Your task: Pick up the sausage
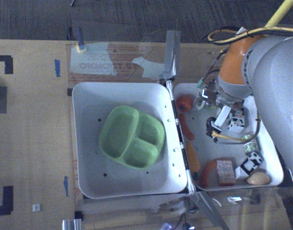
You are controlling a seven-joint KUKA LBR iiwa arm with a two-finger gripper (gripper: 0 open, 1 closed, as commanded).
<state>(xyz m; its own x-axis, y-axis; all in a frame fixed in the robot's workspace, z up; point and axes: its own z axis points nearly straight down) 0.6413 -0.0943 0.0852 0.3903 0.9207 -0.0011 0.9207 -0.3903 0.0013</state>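
Single fixed camera mounted above the bench, looking down at a slant from moderate height. Both white bins lie within the field: the left bin near the centre, the right bin toward the right side. The arm enters from the right, partly cropped. Dark floor fills the top strip, beyond the bench's far edge.

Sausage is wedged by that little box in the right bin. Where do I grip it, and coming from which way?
Probably come straight down on the sausage and close across its narrow width near the middle. It lies flat and slightly curved on the floor of the right bin, so a side approach has nothing to catch. The box sits tight against one flank, leaving little finger room there.
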